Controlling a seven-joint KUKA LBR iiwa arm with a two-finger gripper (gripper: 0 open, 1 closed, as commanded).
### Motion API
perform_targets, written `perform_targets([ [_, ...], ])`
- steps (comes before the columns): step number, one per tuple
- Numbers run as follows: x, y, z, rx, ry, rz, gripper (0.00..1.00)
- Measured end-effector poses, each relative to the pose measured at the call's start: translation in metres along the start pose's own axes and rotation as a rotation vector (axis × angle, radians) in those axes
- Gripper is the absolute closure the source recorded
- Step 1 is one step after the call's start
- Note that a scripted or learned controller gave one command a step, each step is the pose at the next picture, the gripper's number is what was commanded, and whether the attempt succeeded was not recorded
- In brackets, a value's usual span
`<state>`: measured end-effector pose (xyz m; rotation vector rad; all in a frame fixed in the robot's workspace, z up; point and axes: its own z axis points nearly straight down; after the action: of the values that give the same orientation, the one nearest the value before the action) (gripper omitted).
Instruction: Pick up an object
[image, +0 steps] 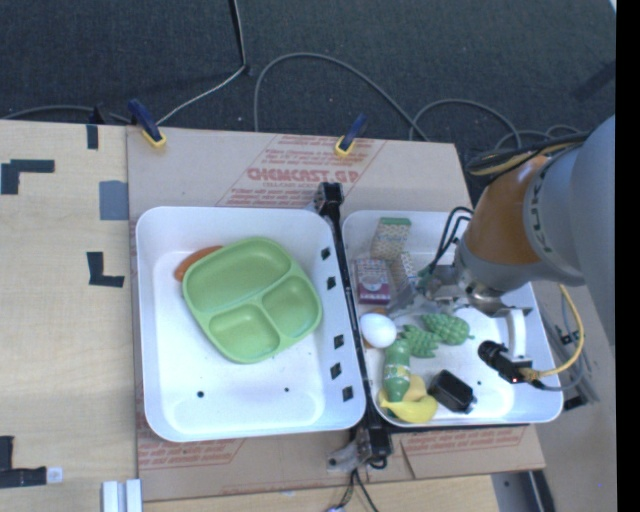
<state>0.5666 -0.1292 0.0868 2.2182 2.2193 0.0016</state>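
Observation:
The right bin holds several small items. Among them are a purple box, a pale packet with a green top, a white egg and green knobbly toys. There are also a green bottle, a yellow banana and a black block. My gripper is low in this bin, just right of the purple box and above the green toys. The orange-banded wrist hides most of it.
The left bin carries a green divided plate with an orange item poking out beneath its upper left edge. A black divider with clips runs between the bins. Cables lie behind the bench.

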Motion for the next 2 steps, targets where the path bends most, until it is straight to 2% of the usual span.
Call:
perform_targets([
  [1,0.0135,-0.0551,-0.0024,-0.024,-0.006,0.004,0.00],
  [2,0.0140,-0.0571,-0.0110,-0.013,-0.002,0.001,1.00],
])
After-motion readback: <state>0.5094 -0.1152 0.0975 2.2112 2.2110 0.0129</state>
